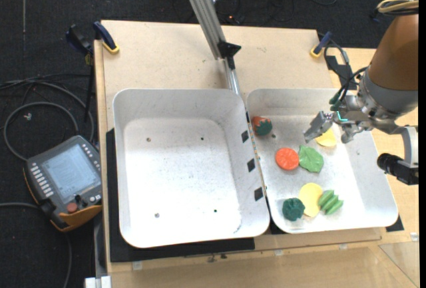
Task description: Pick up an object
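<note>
Toys (299, 160) — right bin's (373, 213) near half

The arm (394, 67) reaches in from the right, its gripper (333, 128) lowered with fingers spread.

You see a tan bench (173, 57), two white bins (133, 107) side by side on it, clamps (106, 37) at its back corners.

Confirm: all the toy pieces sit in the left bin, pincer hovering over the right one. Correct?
Not quite. The camera view shows the toy pieces, such as the orange piece, in the right bin, not the left bin. The pincer is over the right one, as you said.
</note>
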Controlling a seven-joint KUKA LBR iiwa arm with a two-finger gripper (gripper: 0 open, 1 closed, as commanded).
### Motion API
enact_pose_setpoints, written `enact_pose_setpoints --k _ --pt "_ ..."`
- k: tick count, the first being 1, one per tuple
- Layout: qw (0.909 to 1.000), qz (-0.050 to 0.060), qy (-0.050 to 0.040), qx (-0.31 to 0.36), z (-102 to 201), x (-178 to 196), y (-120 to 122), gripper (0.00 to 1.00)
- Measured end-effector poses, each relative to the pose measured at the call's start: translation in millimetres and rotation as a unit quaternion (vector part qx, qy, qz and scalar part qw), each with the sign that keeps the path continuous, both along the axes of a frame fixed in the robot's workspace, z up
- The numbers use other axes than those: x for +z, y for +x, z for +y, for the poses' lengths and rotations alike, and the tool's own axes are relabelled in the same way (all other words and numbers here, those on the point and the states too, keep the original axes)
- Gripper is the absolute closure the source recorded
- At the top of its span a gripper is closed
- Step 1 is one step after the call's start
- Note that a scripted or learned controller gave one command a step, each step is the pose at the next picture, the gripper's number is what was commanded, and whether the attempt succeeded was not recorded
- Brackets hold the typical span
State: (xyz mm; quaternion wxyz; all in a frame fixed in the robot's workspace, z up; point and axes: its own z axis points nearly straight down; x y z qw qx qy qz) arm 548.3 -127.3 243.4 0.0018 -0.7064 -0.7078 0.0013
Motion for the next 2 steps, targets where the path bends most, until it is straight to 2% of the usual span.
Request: enact_pose_setpoints --k 1,2 --pt "1.0 -0.002 -0.0004 -0.001 0 2 1 0.0" --pt "1.0 0.001 0.0002 -0.002 -3 -61 -2 0.0"
